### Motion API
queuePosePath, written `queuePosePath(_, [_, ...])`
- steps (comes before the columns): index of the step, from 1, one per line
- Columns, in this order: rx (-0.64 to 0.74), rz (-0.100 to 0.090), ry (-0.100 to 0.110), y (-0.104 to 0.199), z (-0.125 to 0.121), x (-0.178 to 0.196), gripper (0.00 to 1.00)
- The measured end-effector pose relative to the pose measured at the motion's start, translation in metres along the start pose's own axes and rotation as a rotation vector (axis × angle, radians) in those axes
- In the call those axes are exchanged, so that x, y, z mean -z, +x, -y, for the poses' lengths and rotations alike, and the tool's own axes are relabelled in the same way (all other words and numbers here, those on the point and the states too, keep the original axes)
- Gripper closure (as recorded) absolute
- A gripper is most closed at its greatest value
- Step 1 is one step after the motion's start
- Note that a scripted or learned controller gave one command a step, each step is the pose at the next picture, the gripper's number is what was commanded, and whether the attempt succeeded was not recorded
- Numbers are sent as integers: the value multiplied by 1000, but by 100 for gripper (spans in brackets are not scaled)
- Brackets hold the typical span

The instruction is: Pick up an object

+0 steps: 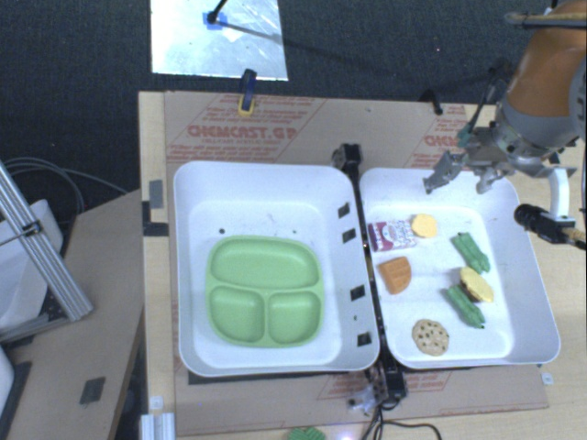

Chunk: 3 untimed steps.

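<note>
A: Why is the gripper [465, 174] up at the upper right?
B: Its fingers are spread open, holding nothing, above the right bin [532, 337]. The cookie [430, 336] waits lower down.

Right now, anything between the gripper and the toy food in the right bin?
Nothing visible. The gripper hangs over the right bin's far edge, fingers spread and holding nothing. The yellow round piece and the pink carton lie nearest, uncovered.

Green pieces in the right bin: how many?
2. One green piece lies near the bin's right side, above the yellow item; the other lies just below that item. None looks hidden.
</note>
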<state>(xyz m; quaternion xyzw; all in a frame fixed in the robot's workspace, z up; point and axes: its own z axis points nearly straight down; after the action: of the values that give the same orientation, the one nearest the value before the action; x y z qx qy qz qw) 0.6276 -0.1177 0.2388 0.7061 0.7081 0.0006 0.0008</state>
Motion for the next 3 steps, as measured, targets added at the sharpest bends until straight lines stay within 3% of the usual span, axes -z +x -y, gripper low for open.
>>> queuePosePath(1, [-8,0,9,-44,78,-39,0])
queuePosePath(2, [-9,0,5,-91,121,-159,0])
queuePosePath(3, [-3,1,-2,-89,116,-143,100])
